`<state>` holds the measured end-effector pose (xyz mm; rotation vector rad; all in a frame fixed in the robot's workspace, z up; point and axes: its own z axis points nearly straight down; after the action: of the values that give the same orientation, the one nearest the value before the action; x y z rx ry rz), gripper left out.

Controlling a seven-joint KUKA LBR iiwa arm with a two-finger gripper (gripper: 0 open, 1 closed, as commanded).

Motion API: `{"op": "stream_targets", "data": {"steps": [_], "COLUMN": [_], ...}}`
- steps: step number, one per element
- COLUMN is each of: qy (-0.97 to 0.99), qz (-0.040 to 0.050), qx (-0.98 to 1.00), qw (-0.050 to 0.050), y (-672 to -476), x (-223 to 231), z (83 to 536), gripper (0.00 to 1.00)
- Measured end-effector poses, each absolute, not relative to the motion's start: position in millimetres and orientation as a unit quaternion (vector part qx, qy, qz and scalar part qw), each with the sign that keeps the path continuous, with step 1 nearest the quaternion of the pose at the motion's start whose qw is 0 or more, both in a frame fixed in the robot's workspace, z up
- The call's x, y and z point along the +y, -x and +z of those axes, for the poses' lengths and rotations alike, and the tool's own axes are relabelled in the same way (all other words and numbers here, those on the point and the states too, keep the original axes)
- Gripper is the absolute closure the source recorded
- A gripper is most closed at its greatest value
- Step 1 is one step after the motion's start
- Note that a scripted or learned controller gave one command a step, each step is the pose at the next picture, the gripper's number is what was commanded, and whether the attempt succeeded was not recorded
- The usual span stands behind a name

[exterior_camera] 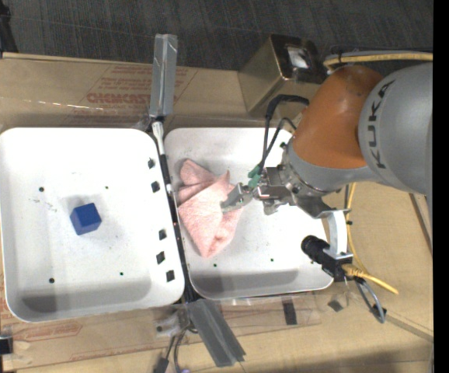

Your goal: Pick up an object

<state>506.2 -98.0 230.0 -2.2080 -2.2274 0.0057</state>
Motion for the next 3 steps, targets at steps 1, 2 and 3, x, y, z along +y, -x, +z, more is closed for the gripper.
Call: {"op": "stream_targets", "data": {"steps": [1, 2, 3], "qy": [0.705, 0.726, 0.688], "qz": [0.0001, 0.0027, -0.0016], "qx": [-0.709, -0.688, -0.726], "qw": [0.000, 0.002, -0.002], "y": [-508.7, -571.5, -584.8], "x": [-76, -123, -145], "z": [296, 168, 96], "gripper": [0.00, 0.00, 0.00]}}
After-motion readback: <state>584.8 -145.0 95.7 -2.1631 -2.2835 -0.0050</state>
